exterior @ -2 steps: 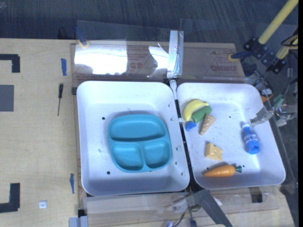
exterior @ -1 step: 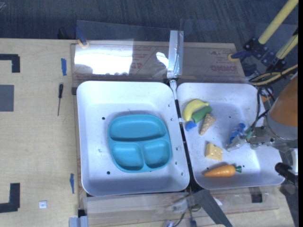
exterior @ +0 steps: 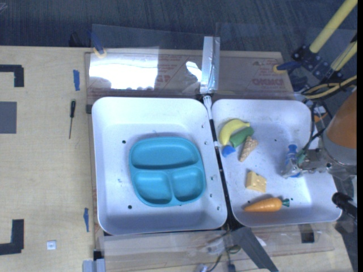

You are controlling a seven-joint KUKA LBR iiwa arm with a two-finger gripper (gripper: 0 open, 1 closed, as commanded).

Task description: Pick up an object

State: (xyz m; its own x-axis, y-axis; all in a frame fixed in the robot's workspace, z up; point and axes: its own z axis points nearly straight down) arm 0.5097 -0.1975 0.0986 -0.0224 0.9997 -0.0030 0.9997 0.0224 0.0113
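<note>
In the right bin (exterior: 272, 115) lie a yellow banana (exterior: 231, 128) with a green piece (exterior: 241, 135) against it and a small blue piece (exterior: 228, 150) just below. Beside them is a tan cone (exterior: 248, 148). A yellow cheese wedge (exterior: 256, 182) lies lower down, and an orange carrot (exterior: 265, 205) rests near the front wall. My gripper (exterior: 293, 168) is low over the bin's right part, right of the cheese and above the carrot. A small blue thing (exterior: 292, 150) shows at its upper side; whether it is held is unclear.
The left bin (exterior: 108, 152) holds a blue divided plate (exterior: 167, 170). A clear panel and a metal post (exterior: 210, 64) stand behind the bins. The arm's orange band (exterior: 346, 126) hangs over the right bin's right wall, with yellow cables (exterior: 334, 18) behind it.
</note>
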